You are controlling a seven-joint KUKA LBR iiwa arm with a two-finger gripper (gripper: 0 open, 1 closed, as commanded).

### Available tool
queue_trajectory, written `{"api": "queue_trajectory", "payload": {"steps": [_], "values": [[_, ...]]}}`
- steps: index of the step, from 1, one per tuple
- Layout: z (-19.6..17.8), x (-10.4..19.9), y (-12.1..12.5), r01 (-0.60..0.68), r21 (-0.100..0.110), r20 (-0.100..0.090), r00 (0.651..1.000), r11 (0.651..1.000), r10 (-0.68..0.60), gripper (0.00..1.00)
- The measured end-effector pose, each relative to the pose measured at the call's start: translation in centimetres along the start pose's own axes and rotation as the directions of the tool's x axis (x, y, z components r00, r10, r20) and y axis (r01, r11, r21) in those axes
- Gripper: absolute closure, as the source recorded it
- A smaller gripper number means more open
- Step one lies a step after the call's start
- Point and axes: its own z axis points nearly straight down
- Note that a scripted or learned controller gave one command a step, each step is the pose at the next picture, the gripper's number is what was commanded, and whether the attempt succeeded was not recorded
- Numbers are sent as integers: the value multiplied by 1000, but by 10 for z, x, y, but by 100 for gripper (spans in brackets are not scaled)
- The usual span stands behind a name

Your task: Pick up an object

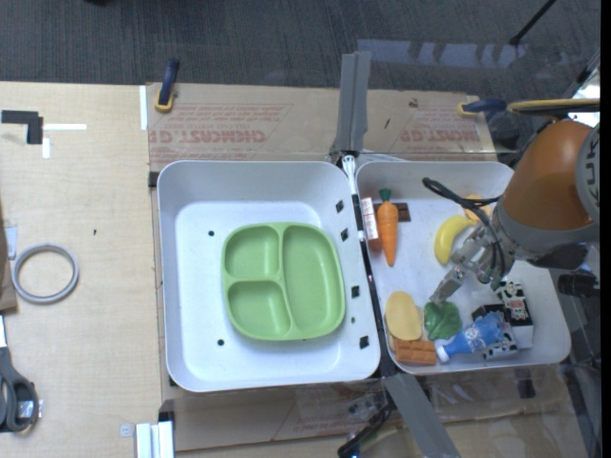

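The hand [449,289] hangs low in the right bin [434,172], its tip just above a green leafy toy [442,320]. Whether it is open or closed cannot be told from this angle, and nothing can be seen gripped in it. The grey arm with its orange band [552,179] reaches in from the right. Just behind the hand lies a yellow banana [449,239]. Toward the bin's left wall a carrot [387,231] lies lengthwise. Near the front wall sit a pale yellow chip-shaped piece [404,314], an orange piece [415,352] below it, and a blue and white toy [474,338] beside the green one. A black and white item [515,305] rests near the right wall. The left bin [191,284] holds a green divided plate [284,281]. On the worktop [86,351] to the far left lies a grey ring [43,273].
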Motion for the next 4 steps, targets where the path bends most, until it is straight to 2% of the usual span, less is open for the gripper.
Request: {"api": "queue_trajectory", "payload": {"steps": [1, 2, 3, 4], "values": [[-1, -51, 59, -20, -1, 2, 1000, 1000, 20, 0], [0, 2, 16, -85, 1, -1, 996, 996, 85, 0], [0, -72, 32, -238, 0, 1, 971, 971, 238, 0], [3, -66, 94, -374, 27, -10, 927, 927, 374, 0]]}}
